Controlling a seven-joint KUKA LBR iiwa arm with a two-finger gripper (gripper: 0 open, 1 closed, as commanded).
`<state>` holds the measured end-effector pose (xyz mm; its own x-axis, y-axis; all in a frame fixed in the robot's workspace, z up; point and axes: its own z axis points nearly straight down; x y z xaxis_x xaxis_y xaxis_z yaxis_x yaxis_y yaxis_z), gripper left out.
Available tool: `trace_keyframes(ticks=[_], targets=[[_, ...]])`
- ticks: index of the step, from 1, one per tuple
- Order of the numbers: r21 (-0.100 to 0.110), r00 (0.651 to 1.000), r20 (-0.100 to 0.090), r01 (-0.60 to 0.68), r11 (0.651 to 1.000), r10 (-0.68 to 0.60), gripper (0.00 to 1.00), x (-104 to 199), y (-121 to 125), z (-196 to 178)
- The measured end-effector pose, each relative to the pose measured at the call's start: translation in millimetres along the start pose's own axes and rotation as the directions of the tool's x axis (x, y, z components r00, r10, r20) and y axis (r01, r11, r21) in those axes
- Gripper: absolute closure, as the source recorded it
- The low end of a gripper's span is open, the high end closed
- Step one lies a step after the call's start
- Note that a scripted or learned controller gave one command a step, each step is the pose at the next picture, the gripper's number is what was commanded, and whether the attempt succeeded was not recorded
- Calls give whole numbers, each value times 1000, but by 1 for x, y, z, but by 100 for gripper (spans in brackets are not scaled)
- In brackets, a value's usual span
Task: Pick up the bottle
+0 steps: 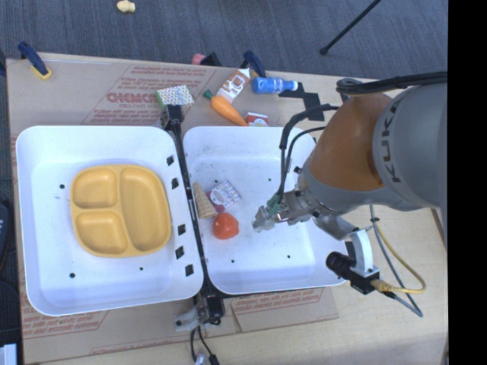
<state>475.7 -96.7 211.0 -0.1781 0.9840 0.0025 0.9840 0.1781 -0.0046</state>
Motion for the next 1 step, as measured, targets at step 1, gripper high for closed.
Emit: trace_keyframes(ticks=[1], targets=[[0,964,0,264,964,-264,100,-10,-2,30]])
